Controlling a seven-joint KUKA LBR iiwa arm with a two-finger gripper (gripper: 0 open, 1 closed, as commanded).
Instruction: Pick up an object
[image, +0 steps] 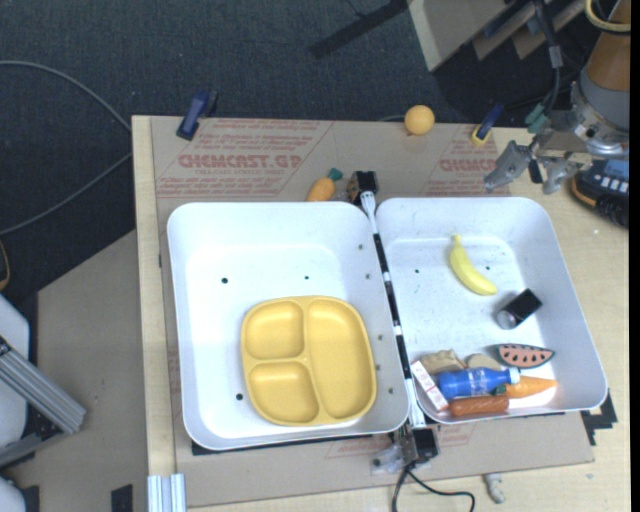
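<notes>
- Hovering over the far right corner of the bench, just beyond the far edge of the right shallow white bin (565, 250): grey two-finger gripper (525, 172), fingers appearing spread apart, gripping nothing.
- Lying apart near that bin's far edge, so likely offering the easiest grasp: yellow plastic banana (470, 268).
- Sitting alone toward the right edge: small black block (517, 308).
- Crowding the near edge, touching one another and probably awkward to separate: red-and-black watermelon slice toy (525, 355), blue plastic bottle (478, 382), orange carrot toy (532, 388), reddish sausage-shaped toy (478, 407).
- Occupying the near half of the left shallow white bin (195, 300): yellow three-compartment plastic plate (308, 358), lying flat.
- Resting by the bench's far edge: small orange ball (420, 119).
- Carrying both bins: pale bench (250, 160) with red printed lettering, standing on dark carpet (80, 40).
</notes>
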